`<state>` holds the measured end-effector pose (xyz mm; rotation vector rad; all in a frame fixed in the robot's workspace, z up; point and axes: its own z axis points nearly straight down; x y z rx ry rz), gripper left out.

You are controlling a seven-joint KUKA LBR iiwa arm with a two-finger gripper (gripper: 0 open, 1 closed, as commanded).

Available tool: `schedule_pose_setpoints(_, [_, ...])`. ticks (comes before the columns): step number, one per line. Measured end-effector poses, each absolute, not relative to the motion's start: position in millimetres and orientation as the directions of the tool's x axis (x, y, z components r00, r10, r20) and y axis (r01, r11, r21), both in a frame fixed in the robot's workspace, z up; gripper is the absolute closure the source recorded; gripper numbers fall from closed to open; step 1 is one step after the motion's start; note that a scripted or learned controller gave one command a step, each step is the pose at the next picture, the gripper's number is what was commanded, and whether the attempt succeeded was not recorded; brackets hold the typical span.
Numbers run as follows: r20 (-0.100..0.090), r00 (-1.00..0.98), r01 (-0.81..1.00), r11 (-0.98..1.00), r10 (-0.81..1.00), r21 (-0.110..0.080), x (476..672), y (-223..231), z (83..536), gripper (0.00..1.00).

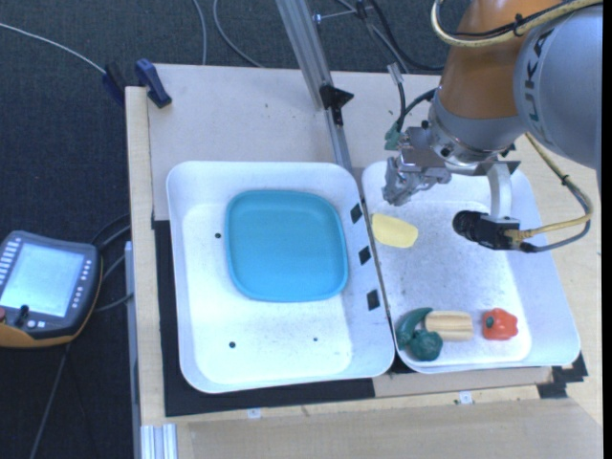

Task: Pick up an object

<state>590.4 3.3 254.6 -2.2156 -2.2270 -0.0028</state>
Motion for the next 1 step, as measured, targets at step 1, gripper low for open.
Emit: schedule_pose_setpoints(1, [0.001,-0.003,1.000,0.003,1.000,-0.001,596.7,46.7,242.8,1.00])
